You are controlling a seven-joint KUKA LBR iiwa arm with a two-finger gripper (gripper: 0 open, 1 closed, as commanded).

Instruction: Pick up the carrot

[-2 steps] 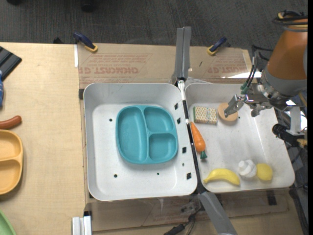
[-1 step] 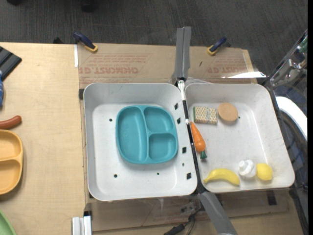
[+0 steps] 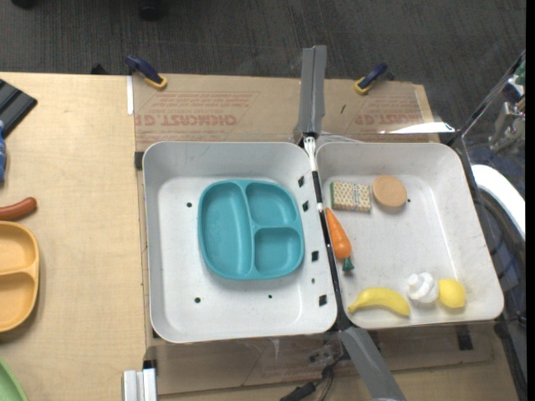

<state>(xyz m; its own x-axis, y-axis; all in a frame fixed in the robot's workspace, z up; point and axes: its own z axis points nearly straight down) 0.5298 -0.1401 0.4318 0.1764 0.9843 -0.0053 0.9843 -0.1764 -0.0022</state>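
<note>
camera view | carrot (image 3: 338, 234) at right bin's (image 3: 468, 224) nine o'clock wall, probably touching | I'd grasp across mid-body | gripper state: cannot tell

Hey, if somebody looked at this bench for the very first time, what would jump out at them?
Probably the teal divided plate, alone in the left bin. Next, the toy food in the right bin: the orange carrot lying along its left wall, and a yellow banana near the front edge.

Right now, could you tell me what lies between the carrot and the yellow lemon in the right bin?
In the camera view, the banana and a white garlic-like piece lie between the carrot and lemon.
</note>
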